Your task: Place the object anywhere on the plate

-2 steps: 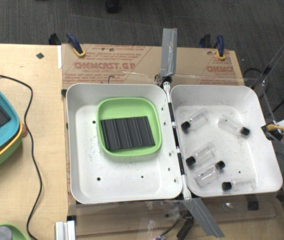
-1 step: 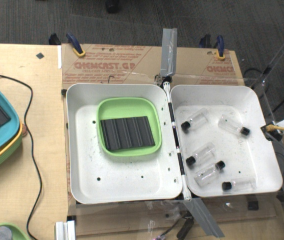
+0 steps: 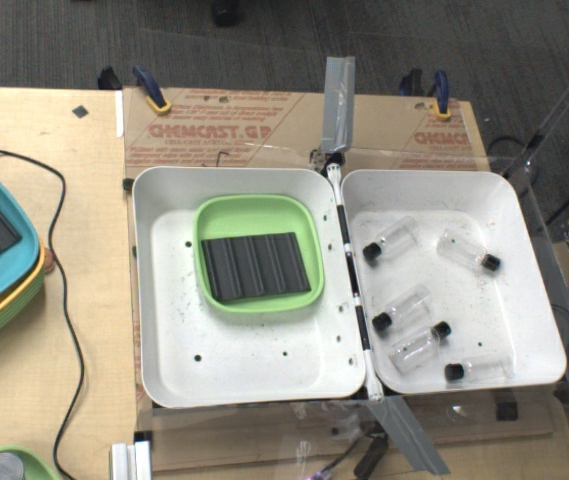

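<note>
Green plate (image 3: 260, 225) left, seemingly five vials (image 3: 389, 240) right

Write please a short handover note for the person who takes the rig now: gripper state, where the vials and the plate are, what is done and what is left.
Gripper: I cannot report its state from this camera view.
Square light-green plastic plate, with a dark ribbed insert on it, sits in the left white bin.
Five clear plastic vials with black caps lie loose in the right white bin.
Done: nothing yet; no vial is on the plate.
Left: pick one vial, carry it over the divider, set it on the plate.
</note>
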`<act>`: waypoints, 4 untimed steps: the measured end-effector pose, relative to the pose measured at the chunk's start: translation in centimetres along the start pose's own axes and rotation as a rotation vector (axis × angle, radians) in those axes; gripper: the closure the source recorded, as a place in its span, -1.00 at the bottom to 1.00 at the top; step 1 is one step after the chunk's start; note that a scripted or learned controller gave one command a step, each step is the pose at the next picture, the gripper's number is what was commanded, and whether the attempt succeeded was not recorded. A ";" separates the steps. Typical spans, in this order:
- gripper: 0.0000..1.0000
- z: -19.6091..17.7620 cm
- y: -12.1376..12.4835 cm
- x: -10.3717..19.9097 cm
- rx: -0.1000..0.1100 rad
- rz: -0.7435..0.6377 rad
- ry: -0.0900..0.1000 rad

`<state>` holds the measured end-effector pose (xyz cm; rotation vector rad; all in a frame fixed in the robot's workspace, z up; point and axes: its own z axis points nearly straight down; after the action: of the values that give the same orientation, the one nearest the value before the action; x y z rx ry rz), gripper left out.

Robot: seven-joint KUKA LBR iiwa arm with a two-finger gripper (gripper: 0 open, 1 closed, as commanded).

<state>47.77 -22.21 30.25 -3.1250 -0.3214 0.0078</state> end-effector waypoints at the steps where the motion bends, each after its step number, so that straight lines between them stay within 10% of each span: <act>1: -1.00 4.1 0.0 0.0 0.002 0.006 -0.001; 4: -1.00 5.9 0.0 0.0 0.002 0.006 -0.001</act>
<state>47.69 -22.19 24.31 -3.1238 -0.3114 0.0103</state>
